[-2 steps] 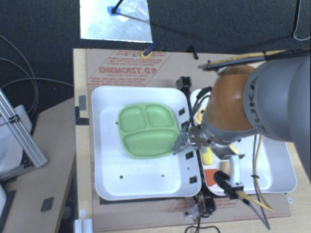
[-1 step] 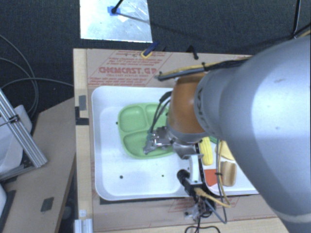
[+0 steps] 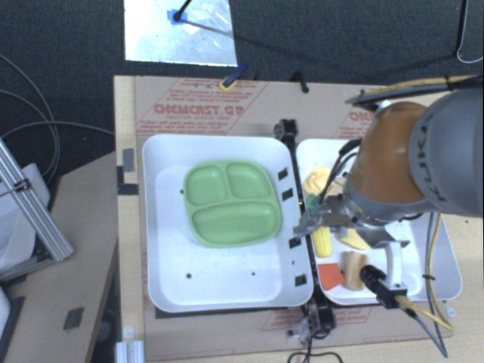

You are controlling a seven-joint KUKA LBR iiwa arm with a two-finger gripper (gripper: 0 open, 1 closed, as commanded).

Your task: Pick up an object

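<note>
My arm's grey and orange wrist [image 3: 389, 165] hangs over the right bin [image 3: 446, 278]. The gripper [image 3: 314, 219] points down at the bin's left side, close to the divider between the bins. Just below it lies a yellow corn cob [image 3: 323, 240]. A pale yellow object [image 3: 316, 180] sits just behind the gripper. Another yellow piece [image 3: 354, 240] lies partly under the arm. Nearer the front are an orange-red block [image 3: 330, 276] and a tan object [image 3: 353, 269]. Nothing is seen lifted off the bin floor.
The left bin [image 3: 162, 278] holds a green divided plate [image 3: 231, 203] near its middle. A black cable end [image 3: 378, 284] and a yellow hose [image 3: 423, 316] trail from the arm over the right bin's front. Black clips [image 3: 287, 195] line the rim between the bins.
</note>
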